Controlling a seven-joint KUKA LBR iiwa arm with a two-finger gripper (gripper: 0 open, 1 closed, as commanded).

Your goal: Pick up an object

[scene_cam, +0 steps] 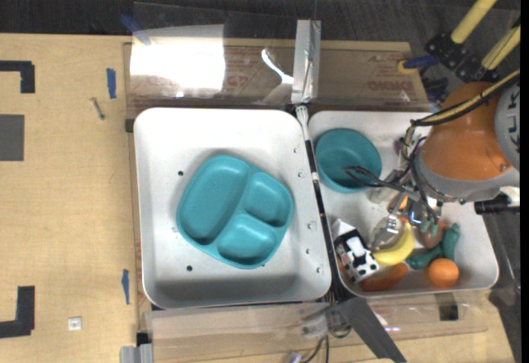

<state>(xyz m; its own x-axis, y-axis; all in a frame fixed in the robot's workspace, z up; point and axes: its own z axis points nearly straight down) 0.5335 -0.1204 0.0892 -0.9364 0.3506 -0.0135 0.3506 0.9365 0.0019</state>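
Orange [444, 272] at right bin's [488, 269] near edge, claw [395, 217] above banana [397, 247], grip unclear

Bright overhead light; strong glare on clear panel [178, 64]; focus soft.

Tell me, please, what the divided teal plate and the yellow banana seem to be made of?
The divided teal plate looks like moulded plastic, smooth and semi-matte with soft highlights. The yellow banana is probably a plastic toy: uniform colour and a glossy sheen, though it is too small to be sure.
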